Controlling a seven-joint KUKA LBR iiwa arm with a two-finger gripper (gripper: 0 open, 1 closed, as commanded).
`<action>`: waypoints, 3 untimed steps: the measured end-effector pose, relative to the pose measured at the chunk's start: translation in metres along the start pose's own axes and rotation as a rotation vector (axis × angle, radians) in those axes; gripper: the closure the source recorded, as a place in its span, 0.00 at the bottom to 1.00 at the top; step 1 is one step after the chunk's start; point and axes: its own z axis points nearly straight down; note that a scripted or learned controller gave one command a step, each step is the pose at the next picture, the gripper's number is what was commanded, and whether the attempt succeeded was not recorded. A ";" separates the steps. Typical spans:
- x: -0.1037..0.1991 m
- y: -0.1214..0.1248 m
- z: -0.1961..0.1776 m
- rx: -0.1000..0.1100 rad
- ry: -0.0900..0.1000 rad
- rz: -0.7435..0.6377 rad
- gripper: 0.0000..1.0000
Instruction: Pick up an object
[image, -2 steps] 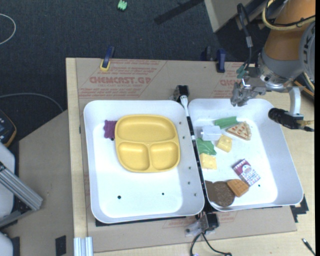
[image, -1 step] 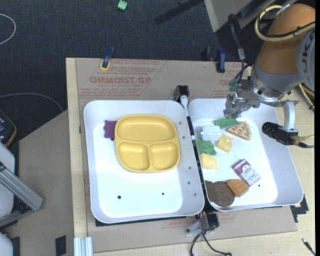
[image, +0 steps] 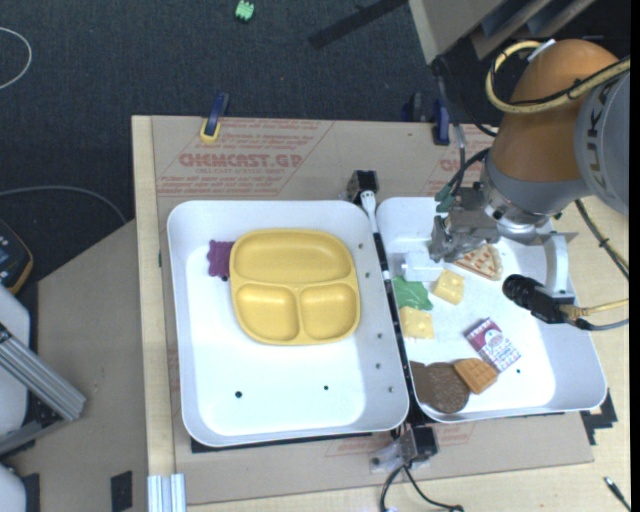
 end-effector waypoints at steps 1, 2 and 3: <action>0.039 -0.037 -0.010 -0.001 0.000 -0.001 1.00; 0.077 -0.070 0.008 0.002 0.000 -0.001 1.00; 0.103 -0.094 0.011 0.001 -0.001 0.000 1.00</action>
